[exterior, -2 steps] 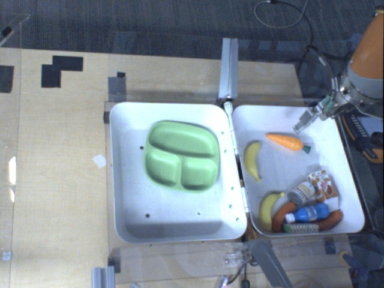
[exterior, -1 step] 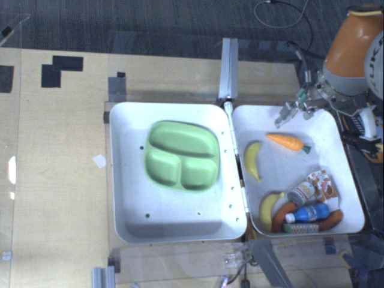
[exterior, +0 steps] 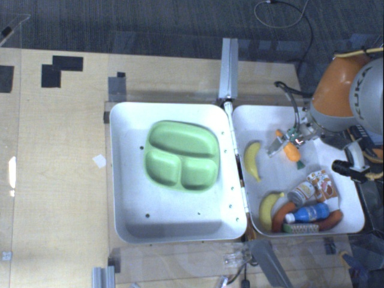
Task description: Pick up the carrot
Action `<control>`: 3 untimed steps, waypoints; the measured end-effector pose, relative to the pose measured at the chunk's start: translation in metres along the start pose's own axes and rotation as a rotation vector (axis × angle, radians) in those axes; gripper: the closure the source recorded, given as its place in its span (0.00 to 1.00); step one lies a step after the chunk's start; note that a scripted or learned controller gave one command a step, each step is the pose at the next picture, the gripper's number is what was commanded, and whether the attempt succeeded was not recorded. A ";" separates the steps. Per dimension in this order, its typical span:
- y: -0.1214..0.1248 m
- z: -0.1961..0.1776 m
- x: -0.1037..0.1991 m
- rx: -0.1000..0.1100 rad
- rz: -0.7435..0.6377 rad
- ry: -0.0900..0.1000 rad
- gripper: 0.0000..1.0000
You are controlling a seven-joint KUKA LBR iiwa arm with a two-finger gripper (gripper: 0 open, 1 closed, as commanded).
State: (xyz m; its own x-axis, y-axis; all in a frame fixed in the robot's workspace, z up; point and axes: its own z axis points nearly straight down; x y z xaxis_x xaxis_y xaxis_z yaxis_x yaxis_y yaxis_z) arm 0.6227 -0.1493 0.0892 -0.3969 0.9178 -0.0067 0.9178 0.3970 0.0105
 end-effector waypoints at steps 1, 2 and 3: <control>-0.003 -0.001 0.019 0.000 -0.030 0.000 0.00; 0.000 -0.013 0.019 -0.008 -0.032 -0.002 1.00; 0.073 -0.098 0.085 0.002 -0.062 0.004 1.00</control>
